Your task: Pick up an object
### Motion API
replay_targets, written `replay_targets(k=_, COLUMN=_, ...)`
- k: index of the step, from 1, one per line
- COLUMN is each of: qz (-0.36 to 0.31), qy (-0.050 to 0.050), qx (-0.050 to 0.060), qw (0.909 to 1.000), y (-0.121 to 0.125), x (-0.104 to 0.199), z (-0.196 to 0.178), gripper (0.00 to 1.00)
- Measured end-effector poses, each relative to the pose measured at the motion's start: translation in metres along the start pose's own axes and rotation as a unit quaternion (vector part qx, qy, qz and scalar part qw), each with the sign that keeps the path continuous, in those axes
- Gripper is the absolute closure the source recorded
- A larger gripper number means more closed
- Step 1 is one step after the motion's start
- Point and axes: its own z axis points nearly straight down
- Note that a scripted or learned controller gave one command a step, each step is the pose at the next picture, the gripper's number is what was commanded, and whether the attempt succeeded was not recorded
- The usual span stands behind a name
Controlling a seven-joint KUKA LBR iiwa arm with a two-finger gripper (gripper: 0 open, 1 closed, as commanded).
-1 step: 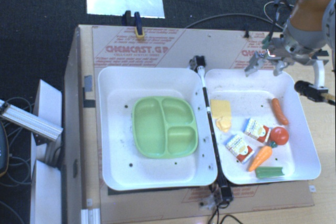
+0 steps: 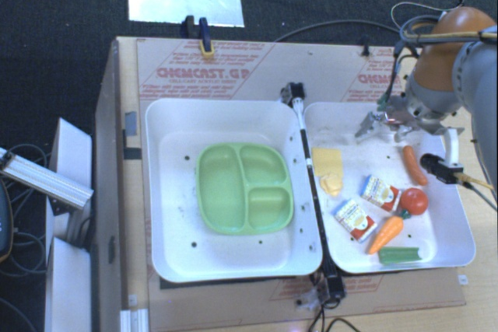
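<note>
Gripper: the gripper (image 2: pixel 379 124) hangs over the back of the right bin (image 2: pixel 342 260); whether it is released or clenched, I cannot tell.
Contents: cheese wedge (image 2: pixel 327 167), two small cartons (image 2: pixel 368 204), tomato (image 2: pixel 414 200), two carrots (image 2: pixel 385 234), green stick (image 2: pixel 400 253).
Nearest target: the upper carrot (image 2: pixel 414 165), just beside the gripper and well apart from the cheese wedge.
Handling: probably light, stiff plastic, smooth and inclined to roll.
Hold: across its middle, at right angles to its length.
Left bin: green divided plate (image 2: pixel 243 188).

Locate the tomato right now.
The tomato sits in the right bin, toward its right side, just below the sausage, touching the juice carton on its left, with the carrot below it.
</note>
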Motion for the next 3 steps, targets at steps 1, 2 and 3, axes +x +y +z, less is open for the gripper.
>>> replay_targets(k=1, qz=-0.002, qy=0.0, qx=-0.002, qw=1.0, y=0.012, x=0.017, z=0.018, gripper=0.0)
replay_targets(k=2, qz=-0.002, qy=0.0, qx=-0.001, qw=1.0, y=0.012, x=0.05, z=0.018, gripper=0.0)
replay_targets(k=3, qz=-0.003, qy=-0.001, qx=-0.003, qw=1.0, y=0.013, x=0.05, z=0.007, gripper=1.0)
